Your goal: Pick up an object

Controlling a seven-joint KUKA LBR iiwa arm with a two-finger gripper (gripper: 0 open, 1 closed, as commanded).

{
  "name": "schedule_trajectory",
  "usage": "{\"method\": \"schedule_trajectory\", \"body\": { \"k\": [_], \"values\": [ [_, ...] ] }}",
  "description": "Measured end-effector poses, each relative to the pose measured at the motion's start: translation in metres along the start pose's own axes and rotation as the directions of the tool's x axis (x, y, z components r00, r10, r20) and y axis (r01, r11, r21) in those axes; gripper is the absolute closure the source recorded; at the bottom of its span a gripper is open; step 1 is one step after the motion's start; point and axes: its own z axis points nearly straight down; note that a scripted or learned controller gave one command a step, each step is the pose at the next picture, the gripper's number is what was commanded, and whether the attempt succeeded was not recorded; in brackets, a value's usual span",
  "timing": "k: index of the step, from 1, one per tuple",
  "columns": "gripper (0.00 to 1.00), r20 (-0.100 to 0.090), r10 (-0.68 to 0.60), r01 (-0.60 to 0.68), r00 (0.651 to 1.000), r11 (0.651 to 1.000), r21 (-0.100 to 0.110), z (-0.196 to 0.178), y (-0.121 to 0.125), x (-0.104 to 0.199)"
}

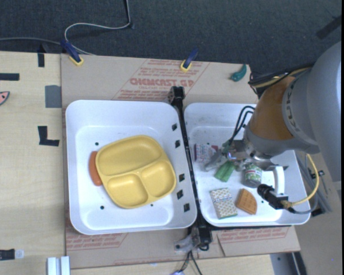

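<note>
The gripper (228, 153) hangs low in the right bin (203, 116), at the end of the grey arm (309, 107) that comes in from the right. Whether it is apart or together cannot be told, as the wrist covers it. A green object (223, 171) lies just below the gripper, touching or nearly touching it. A small red-and-white packet (203, 152) sits just to its left. A round jar (252, 175) lies to its lower right. Further below are a patterned box (223, 203) and an orange wedge (246, 201), side by side. Well to the left, in the other bin (80, 119), a yellow divided plate (135, 169) rests over an orange object (94, 169).
</note>
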Motion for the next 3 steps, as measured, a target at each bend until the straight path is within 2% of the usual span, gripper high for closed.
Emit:
{"method": "schedule_trajectory", "body": {
  "k": [1, 2, 3],
  "values": [
    [1.0, 0.003, 0.001, -0.001, 1.0, 1.0, -0.002, -0.009, 0.0, -0.001],
    [1.0, 0.0, -0.001, 0.001, 1.0, 1.0, 0.003, -0.154, -0.063, 0.055],
    [1.0, -0.001, -0.001, 0.001, 1.0, 1.0, 0.003, -0.172, -0.065, 0.092]
  ]
}}
